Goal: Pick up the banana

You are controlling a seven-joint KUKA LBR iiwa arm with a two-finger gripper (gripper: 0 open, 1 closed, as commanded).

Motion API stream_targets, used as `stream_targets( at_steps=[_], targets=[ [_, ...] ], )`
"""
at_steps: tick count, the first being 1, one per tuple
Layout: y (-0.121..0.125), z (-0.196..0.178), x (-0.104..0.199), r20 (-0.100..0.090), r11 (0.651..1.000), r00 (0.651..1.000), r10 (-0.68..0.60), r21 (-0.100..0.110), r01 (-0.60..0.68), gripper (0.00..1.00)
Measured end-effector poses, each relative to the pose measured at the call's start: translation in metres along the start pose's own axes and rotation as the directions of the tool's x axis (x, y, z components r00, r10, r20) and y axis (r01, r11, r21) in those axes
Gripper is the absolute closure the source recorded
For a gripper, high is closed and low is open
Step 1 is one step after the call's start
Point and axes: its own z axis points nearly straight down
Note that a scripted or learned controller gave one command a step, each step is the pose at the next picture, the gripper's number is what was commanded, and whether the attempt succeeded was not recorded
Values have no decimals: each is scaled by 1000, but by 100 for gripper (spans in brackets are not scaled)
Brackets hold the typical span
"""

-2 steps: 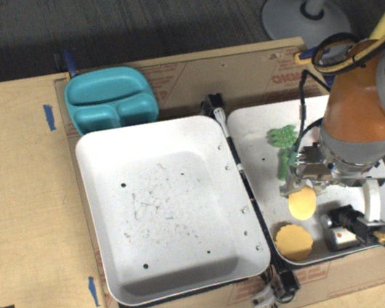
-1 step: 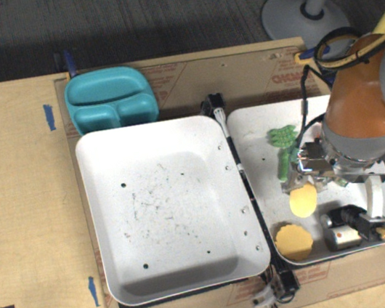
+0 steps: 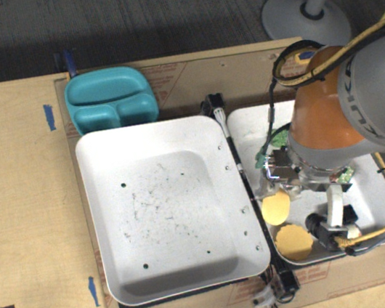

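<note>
You had the gripper [image 3: 295, 181] low over the right bin [image 3: 250, 129], beside two rounded yellow pieces [image 3: 276, 208] near its left wall; open or closed, you couldn't tell.

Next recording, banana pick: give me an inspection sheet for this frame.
Surface: tan bench with two white bins; left bin scuffed, right bin under the arm.
Job's things: two yellow lumps in right bin, near its left wall; whether they are the banana is unclear.
Clutter: teal tray behind left bin.
Grippers: gripper low over right bin, beside the lumps; hold cannot be told.
Cables: black cable hangs along the arm over right bin.
Surroundings: grey stand base on dark floor; blue tape on bench.
</note>
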Motion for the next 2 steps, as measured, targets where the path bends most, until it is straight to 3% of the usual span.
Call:
stream_targets(
  at_steps=[2],
  targets=[
    [1,-20,1,1,1000,1000,-1,-3,1,100]
  ],
)
